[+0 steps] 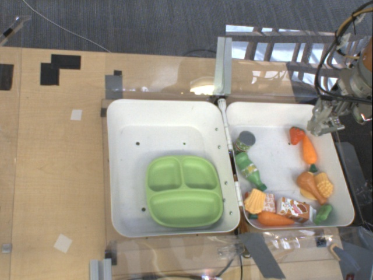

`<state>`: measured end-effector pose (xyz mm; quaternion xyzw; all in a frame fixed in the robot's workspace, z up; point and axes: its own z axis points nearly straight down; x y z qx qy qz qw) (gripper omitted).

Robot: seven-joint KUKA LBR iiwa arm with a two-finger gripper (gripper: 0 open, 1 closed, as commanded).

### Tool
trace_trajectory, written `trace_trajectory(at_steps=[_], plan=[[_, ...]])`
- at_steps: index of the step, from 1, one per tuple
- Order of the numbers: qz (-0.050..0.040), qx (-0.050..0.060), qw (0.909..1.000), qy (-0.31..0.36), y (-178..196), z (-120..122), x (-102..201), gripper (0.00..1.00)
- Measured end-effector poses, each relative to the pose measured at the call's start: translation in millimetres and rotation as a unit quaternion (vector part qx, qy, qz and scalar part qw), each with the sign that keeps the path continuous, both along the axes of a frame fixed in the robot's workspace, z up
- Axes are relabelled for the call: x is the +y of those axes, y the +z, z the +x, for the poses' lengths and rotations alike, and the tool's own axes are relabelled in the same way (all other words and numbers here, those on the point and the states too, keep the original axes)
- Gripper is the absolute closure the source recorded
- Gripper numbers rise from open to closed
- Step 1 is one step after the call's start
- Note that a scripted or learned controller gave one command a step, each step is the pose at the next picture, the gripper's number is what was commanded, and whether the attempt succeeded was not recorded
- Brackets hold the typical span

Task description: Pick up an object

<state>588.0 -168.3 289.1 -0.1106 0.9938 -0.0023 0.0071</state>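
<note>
Carrot (309, 150) is your nearest candidate — an orange piece with a red top end, lying in the right bin (274, 112) near its far right corner. It sits just left of and below the end effector (324, 121), which hangs over the bin's right rim; you cannot tell whether it is spread or pressed together. The long axis of the carrot runs roughly toward the near rim. Further down lie more orange toy foods (316, 185); a green bottle (249, 167) rests by the divider, and a green plate (184, 190) sits in the left bin — well apart.
</note>
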Motion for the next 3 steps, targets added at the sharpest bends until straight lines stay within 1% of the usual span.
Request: trace_trajectory(at_steps=[1,2,3], plan=[[0.0008,0.001,1.0,0.001,-2,0,1,0.0],[0.0034,0.009,0.9996,0.027,-188,9,-36,0.0],[0.0002,0.0,1.0,0.008,-200,-5,-22,0.0]])
